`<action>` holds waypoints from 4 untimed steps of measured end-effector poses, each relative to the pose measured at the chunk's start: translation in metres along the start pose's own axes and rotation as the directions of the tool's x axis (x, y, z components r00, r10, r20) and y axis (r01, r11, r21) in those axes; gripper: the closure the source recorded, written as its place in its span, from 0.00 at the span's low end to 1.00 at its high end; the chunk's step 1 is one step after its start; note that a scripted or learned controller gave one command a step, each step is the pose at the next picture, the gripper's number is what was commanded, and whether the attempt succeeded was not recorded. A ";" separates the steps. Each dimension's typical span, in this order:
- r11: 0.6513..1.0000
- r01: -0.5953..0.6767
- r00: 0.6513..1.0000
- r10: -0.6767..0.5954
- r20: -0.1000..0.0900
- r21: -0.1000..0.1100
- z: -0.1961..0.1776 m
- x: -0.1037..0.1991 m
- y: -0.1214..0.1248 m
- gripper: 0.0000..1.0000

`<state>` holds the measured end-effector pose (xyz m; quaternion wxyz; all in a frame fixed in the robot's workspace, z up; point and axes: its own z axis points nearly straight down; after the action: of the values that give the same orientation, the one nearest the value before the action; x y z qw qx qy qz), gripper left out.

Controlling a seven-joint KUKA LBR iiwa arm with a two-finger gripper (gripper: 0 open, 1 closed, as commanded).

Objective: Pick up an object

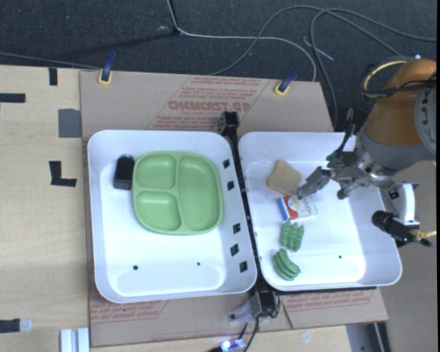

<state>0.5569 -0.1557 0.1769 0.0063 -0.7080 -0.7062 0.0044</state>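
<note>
The arm [396, 116] rises closest to your view, at the right edge of the frame, grey with its orange band uppermost. It leans in over the right bin [352, 251]. Its claw [314, 185] sits low over the upper middle of that bin. You cannot tell from this angle whether the claw is open or closed, and nothing shows as held in it.

The candidates for picking all lie in the left half of the right bin. A tan block [282, 174] rests at the upper left of the bin, just beside the claw's tip, though whether the two touch is unclear. Directly below it lies a small red, white and blue packet [296, 209], also close under the claw. Further down the frame you will see a ridged green piece [292, 237], and below that a second green piece [286, 264] near the bin's lower rim. The two green pieces lie near each other but apart.

In the left bin [106, 226] a light green divided plate [178, 193] with three compartments takes the middle. A small black object [123, 172] sits just beside its upper left edge.

Both bins rest on a sheet of cardboard [205, 101], pinned at its top edge by two yellow clamps [105, 74]. Above that, cables [293, 20] trail over dark flooring across the top of the frame.
</note>
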 end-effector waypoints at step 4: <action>1.000 0.005 1.000 -0.005 0.003 -0.012 0.078 0.007 0.006 1.00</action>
<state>0.5621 -0.1490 0.0984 0.0011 -0.7061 -0.7081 0.0010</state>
